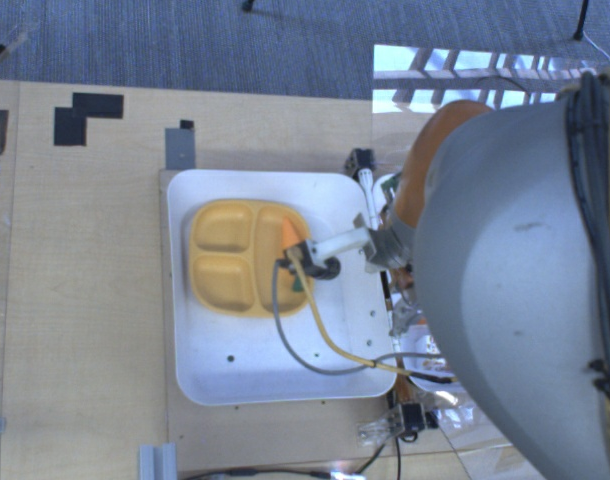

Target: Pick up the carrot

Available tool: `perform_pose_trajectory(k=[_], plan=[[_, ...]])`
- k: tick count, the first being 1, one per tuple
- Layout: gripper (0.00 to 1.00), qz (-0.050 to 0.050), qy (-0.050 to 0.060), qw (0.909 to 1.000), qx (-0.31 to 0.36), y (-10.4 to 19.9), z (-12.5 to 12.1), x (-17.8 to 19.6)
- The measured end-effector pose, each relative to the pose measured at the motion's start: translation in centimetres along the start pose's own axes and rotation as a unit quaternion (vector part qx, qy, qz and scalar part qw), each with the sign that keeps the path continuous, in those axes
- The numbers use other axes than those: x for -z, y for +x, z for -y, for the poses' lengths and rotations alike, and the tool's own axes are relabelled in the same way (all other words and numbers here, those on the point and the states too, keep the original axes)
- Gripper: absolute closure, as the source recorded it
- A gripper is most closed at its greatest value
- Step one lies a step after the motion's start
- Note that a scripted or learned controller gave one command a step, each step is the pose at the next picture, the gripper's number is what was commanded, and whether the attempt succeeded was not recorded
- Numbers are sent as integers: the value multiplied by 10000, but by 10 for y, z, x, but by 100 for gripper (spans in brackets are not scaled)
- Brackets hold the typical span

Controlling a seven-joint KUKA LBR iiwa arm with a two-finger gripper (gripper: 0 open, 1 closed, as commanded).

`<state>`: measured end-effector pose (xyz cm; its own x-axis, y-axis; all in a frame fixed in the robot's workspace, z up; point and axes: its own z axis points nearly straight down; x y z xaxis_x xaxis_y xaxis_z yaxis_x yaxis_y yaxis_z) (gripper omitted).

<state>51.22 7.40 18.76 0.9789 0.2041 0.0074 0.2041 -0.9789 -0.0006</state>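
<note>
1. Gripper (383, 252): a cluster of pale metal parts at the end of the arm, poised over the right edge of the white bin. The arm's bulk covers most of it. Whether it is spread or pressed together cannot be told, and what it touches is hidden.
2. Arm (515, 268): a smooth, rounded grey shell that takes up the right side of the view. Its orange band (425, 168) curves just above the wrist.
3. White bin (235, 368): shallow, with a glossy hard surface and rounded corners. Its near floor is bare but for a few small dark specks.
4. Plate (230, 258): matte yellow, a rounded rectangle moulded into shallow compartments. It lies flat in the farther half of the bin, left of centre.
5. Carrot (291, 234): a small bright-orange wedge at the plate's right rim, partly covered by robot hardware. A dab of green shows just nearer along the same rim. It lies left of the gripper, apart from it, with bare bin floor between them.
6. Bench (75, 298): pale wood-grain board that surrounds the bin.
7. Grey block (180, 148): a small upright rectangle just beyond the bin's far left corner.
8. Black patches (85, 118): flat, angular marks on the far left of the bench.
9. Carpet (185, 28): blue-grey with a fine rib, beyond the bench.
</note>
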Motion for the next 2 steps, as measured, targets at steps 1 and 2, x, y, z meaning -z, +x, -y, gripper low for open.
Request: perform_pose_trajectory(k=[1, 2], plan=[[0, 51, 21, 10000, 30, 6, 77, -39], [0, 32, -6, 10000, -17, 44, 33, -55]])
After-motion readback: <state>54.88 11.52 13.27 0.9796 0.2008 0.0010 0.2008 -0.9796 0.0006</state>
